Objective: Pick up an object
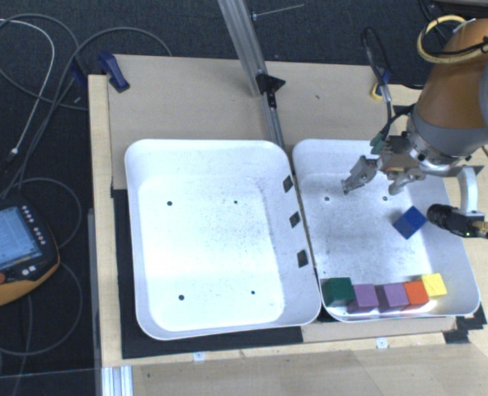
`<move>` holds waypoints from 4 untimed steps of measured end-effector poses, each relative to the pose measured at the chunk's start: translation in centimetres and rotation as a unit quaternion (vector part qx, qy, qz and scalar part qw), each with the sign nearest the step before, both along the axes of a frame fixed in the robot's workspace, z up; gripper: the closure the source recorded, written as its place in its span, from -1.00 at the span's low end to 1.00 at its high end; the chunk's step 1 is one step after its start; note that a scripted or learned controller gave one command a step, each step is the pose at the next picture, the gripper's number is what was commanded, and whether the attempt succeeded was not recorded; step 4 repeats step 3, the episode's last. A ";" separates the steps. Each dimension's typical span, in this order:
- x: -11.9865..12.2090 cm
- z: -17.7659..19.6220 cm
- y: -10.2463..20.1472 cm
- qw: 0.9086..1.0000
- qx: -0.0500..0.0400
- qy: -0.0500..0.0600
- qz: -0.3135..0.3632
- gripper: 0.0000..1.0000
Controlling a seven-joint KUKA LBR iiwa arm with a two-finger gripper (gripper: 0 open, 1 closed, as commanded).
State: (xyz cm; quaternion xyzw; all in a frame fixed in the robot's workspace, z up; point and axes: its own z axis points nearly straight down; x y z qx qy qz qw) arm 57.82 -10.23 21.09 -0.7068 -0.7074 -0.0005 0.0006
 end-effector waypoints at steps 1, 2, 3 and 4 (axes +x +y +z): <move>-2.5 2.4 -6.6 1.000 -0.003 -0.002 -0.003 -1.00; -3.3 -9.1 -10.6 1.000 -0.002 -0.003 -0.001 -1.00; 3.4 -9.9 -9.8 1.000 -0.007 -0.013 0.002 -1.00; 3.4 -9.9 -9.8 1.000 -0.007 -0.013 0.002 -1.00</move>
